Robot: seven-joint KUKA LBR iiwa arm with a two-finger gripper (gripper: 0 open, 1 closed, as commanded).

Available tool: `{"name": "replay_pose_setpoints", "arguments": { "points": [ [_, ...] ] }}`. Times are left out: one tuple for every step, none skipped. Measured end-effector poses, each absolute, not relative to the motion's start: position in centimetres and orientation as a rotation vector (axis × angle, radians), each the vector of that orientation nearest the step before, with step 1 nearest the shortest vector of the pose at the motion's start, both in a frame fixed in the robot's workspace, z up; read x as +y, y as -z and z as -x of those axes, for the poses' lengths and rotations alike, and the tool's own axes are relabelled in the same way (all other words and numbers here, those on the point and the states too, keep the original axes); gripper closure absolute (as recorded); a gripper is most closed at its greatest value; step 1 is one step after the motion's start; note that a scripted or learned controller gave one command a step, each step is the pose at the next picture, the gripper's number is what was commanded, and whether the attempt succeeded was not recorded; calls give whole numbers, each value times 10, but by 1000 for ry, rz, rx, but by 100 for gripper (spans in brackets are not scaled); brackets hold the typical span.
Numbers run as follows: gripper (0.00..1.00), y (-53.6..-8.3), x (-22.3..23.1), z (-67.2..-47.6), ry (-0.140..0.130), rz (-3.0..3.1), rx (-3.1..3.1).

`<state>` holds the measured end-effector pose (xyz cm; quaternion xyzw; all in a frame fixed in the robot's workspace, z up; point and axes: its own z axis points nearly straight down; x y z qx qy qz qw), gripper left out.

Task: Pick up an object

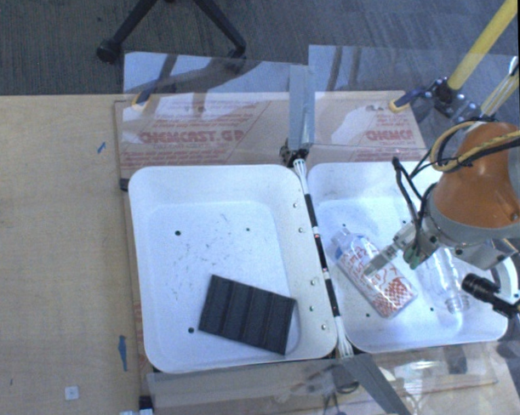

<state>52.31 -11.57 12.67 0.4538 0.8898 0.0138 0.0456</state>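
A red and white patterned packet (375, 275) lies at a slant in the right bin (353, 182). Beside it on the right lies a clear plastic bottle (447, 286). My gripper (396, 252) hangs low over the packet's upper right edge, below the grey wrist and the orange band (485, 190). I cannot make out whether it touches the packet. A dark grey ribbed block (247, 313) rests flat in the left bin (157, 197), near its front edge.
The two white bins stand side by side with a narrow gap (317, 243) between them. Clear sheets with red lettering (193, 132) lie behind them. A yellow pole (484, 37) and cables cross the upper right. Wooden bench top (49, 252) stretches to the left.
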Motion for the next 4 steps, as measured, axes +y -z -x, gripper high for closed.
{"name": "replay_pose_setpoints", "arguments": {
  "points": [
    [0, -107, -104, -484, -3, -1439, 2782],
    [0, -91, -107, -484, -12, -1528, 2735],
    [100, -103, -108, -486, -15, -1527, 2724],
    [100, -99, -119, -498, -19, -1482, 2739]
  ]
}}
